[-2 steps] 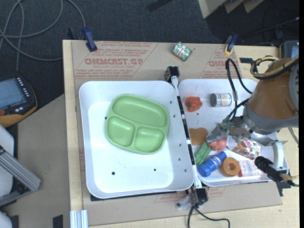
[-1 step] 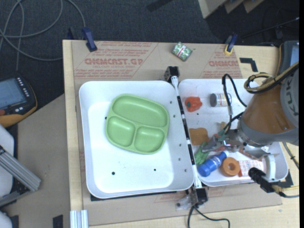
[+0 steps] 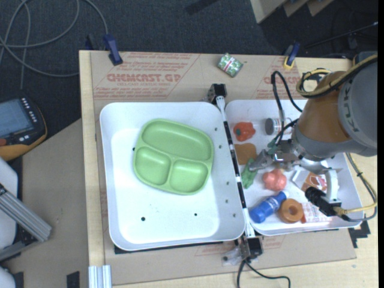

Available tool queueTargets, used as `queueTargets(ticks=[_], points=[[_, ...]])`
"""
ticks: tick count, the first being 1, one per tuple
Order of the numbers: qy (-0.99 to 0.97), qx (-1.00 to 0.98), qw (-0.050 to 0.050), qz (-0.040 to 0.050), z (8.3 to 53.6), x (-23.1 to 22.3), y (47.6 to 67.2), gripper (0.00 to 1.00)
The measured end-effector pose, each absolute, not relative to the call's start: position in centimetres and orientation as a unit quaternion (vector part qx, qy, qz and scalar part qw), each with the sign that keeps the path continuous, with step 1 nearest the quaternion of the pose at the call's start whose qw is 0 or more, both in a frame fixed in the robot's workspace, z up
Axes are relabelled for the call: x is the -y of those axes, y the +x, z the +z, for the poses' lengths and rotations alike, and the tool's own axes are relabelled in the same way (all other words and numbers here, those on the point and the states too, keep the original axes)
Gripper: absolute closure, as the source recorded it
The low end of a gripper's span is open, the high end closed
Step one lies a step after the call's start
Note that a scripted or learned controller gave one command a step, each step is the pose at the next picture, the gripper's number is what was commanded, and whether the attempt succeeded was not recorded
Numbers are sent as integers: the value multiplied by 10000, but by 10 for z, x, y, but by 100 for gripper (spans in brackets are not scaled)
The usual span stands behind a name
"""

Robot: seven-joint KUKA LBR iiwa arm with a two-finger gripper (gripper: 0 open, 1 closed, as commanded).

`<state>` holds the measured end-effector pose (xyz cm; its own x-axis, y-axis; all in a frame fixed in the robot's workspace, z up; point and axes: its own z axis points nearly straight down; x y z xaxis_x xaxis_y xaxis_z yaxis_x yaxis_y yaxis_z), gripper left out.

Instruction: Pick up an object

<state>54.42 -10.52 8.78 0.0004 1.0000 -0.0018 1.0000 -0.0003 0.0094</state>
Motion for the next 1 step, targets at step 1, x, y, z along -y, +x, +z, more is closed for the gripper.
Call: queueTargets(ticks=[1], points=[[7074, -7068, -9, -3, 84, 116, 510, 0]])
